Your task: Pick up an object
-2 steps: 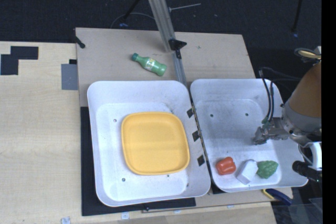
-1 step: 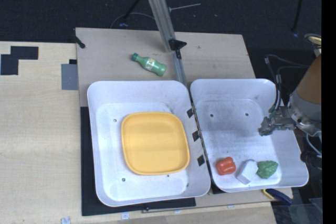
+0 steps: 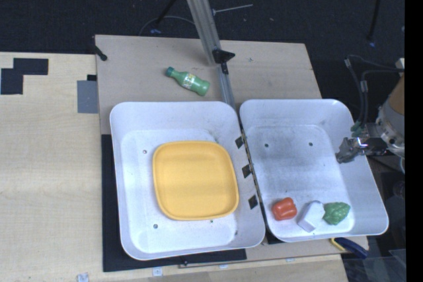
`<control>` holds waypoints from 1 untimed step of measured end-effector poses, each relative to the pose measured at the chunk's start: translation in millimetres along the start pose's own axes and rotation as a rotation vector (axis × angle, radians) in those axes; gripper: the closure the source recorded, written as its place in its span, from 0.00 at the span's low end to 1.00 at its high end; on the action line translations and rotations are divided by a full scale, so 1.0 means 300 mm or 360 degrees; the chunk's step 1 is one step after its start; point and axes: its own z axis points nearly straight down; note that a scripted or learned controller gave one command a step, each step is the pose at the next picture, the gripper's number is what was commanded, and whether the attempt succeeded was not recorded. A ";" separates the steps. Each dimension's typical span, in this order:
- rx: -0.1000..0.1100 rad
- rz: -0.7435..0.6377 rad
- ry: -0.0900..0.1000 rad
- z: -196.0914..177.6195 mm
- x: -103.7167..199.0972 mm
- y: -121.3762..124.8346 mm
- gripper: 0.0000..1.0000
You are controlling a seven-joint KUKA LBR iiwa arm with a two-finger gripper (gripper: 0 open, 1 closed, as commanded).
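A yellow square plate [image 3: 195, 179] lies in the left bin [image 3: 132, 122]. In the right bin [image 3: 297, 115], near its front edge, sit a red pepper-like object [image 3: 285, 209], a white-grey block [image 3: 310, 215] and a green leafy object [image 3: 336, 212]. My gripper [image 3: 348, 150] hangs at the right rim of the right bin, above and behind the green object, with nothing visibly in it. The arm comes in from the right edge.
A green bottle [image 3: 188, 80] lies on the bench behind the left bin. A slanted metal rail [image 3: 205, 10] rises from the bench between the bins. Black clips [image 3: 246, 170] join the two bins along the middle seam.
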 end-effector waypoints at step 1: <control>0.0002 0.0000 0.0001 -0.148 0.015 -0.014 1.00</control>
